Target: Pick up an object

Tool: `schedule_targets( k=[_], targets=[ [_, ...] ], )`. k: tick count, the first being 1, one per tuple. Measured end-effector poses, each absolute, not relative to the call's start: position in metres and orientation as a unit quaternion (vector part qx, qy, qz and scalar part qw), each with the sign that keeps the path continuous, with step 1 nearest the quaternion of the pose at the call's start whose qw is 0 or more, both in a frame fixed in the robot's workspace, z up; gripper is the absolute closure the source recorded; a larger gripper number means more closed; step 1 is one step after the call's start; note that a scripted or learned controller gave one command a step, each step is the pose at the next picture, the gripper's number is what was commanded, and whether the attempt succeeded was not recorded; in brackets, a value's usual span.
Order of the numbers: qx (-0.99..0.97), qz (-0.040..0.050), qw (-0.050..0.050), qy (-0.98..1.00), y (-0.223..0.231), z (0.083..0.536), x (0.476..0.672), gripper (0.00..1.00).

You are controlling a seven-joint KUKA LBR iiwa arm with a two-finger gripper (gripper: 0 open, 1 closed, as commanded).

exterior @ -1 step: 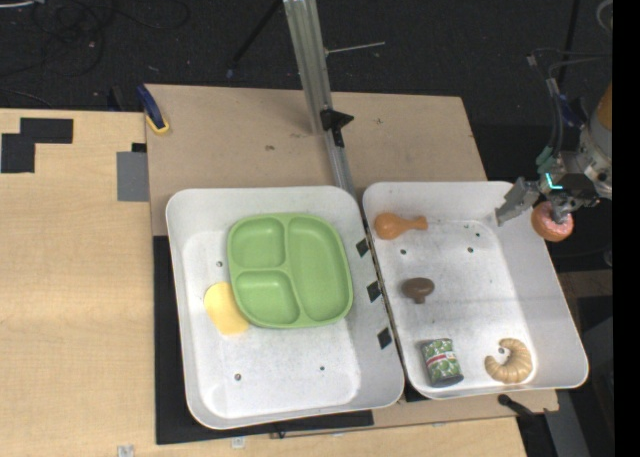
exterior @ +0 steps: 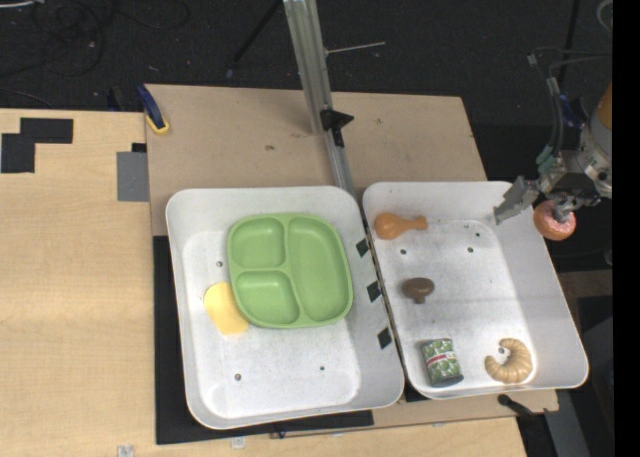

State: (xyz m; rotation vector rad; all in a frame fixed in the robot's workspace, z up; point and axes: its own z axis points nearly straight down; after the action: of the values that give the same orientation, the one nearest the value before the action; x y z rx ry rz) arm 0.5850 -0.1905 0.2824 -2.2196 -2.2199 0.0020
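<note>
While the arm reaches in from the right edge of the scene, its gripper [exterior: 556, 207] hangs just past the far right corner of the right bin [exterior: 520, 290], and a small pinkish-red round object [exterior: 555, 222] sits at its tip, apparently grasped between the fingers, outside the bin's rim. A grey flat part juts from the gripper toward the left, over the bin's far right corner.

Inside the right bin, an orange drumstick-shaped toy [exterior: 398, 225] lies near the far left corner. A brown mushroom-like piece [exterior: 418, 289] rests toward the middle, nearer the left wall. At the near side, a green can [exterior: 440, 361] lies left of a tan croissant [exterior: 510, 360], the two close but apart.

The left bin [exterior: 200, 365] holds a green divided plate [exterior: 290, 270] with three compartments, lying flat in its far half. A yellow object [exterior: 224, 308] lies touching the plate's near left edge, partly tucked under it.

Both bins sit side by side on a brown desk [exterior: 250, 135], and a metal post [exterior: 310, 55] rises from the far side between them.
</note>
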Motion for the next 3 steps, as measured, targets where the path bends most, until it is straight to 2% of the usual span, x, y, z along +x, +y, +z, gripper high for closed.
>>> schedule_targets(
  k=[1,2,3],
  targets=[
    [-0.707,0.0024,0.004,-0.707,-0.191,0.218,0.581,0.0],
    [-0.707,0.002,0.003,-0.707,-0.192,0.173,0.583,0.0],
    [-0.707,0.0022,0.004,-0.707,-0.191,0.115,0.572,0.0]
  ],
)
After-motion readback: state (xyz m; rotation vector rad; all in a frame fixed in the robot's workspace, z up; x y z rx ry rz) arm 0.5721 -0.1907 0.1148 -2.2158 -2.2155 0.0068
